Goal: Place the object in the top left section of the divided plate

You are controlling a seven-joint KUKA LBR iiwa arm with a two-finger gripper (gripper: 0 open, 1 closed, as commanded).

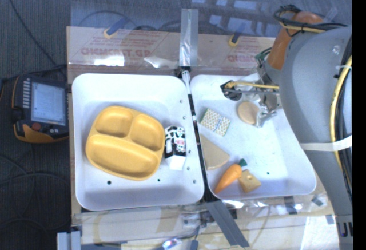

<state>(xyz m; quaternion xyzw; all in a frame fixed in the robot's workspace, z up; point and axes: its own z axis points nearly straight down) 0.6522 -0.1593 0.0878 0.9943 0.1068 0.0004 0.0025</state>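
Note:
A yellow divided plate (124,141) lies in the left bin (86,186), with two small sections on its far side and one long section on its near side; nothing lies in any of them. My gripper (262,109) hangs low over the far part of the right bin (297,177). A round tan cookie-like piece (247,112) lies right beside it on the left, touching or nearly touching. Whether the piece is held is not clear.
A black-and-white cow-patterned carton (176,143) stands by the plate's right edge, against the divider. In the right bin lie a checkered cracker (215,121), a flat tan wedge (214,155), a carrot (228,177) and a small brown block (250,181). A pendant (40,107) rests left of the bins.

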